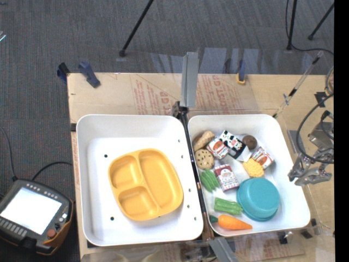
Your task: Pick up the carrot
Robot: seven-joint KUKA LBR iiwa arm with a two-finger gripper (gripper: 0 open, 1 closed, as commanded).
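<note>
- Two white bins sit side by side, their front rims closest to the viewer. The left bin (92,130) holds one yellow divided plate (158,173) with three compartments. The right bin (275,125) holds all the toy food.
- One gripper (310,171) hangs beyond the right bin's right wall, well apart from the carrot. I cannot tell whether its grip is spread or closed, and nothing shows in it.
- One teal bowl (259,198) lies upside down in the right bin's front right part.
- One carrot (233,222), orange with a green end, lies along the front wall of the right bin. It is just left of the bowl and just in front of a green vegetable (228,206).
- Smaller pieces, counted: two green vegetables, four small printed cartons, one cookie (204,158), one bread roll (203,140), one brown ball (250,141) and one yellow cracker (253,168).
- The step in hand looks like the approach, with the pick not yet begun. The next move calls for travelling left and forward over the bowl. The descent must then clear the front wall, the bowl's rim and the green piece.
</note>
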